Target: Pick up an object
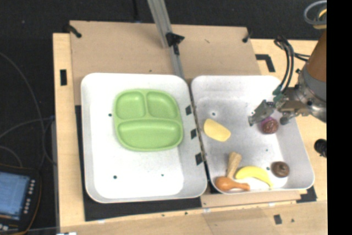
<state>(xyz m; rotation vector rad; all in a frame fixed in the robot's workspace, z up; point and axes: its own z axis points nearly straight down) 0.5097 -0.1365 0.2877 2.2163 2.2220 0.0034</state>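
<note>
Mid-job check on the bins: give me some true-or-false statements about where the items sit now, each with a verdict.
1. The green divided plate lies in the left bin. True.
2. The banana lies in the left bin. False: it lies near the front edge of the right bin.
3. The gripper is above the right bin, beside a dark red round object. True.
4. The yellow lemon-like piece rests on the green plate. False: it lies on the right bin's floor, near its left wall.
5. A brown round item sits right of the banana. True.
</note>
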